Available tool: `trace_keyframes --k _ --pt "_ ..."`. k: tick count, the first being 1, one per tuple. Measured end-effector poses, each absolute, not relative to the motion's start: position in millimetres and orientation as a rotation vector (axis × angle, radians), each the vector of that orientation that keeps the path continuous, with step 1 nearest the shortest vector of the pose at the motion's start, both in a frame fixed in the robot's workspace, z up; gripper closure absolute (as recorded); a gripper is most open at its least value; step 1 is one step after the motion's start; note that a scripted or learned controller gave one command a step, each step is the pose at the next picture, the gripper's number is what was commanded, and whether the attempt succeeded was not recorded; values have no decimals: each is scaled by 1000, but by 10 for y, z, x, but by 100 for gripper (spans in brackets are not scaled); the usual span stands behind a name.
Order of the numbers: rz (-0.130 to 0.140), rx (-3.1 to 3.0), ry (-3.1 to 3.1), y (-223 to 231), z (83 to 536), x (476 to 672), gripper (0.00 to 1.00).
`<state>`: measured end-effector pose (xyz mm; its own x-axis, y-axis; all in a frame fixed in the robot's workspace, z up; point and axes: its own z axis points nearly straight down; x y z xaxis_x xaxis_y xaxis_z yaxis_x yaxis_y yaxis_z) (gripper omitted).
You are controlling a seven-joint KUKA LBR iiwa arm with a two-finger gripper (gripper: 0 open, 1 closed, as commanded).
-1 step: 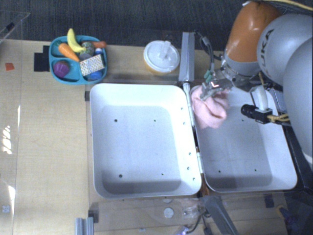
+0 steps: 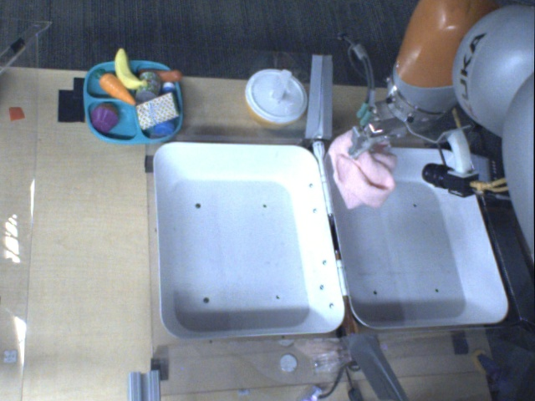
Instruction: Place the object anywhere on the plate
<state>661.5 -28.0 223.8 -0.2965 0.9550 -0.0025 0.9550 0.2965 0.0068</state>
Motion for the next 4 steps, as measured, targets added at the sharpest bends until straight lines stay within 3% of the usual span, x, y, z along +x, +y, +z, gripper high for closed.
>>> trace_keyframes --k 2,3,4 --pt "7 725 3050 632 2359 6375 100" --pt "6 105 3133 1079 2290 6154 100" --pt "7 105 3132 1077 2298 6157 0"
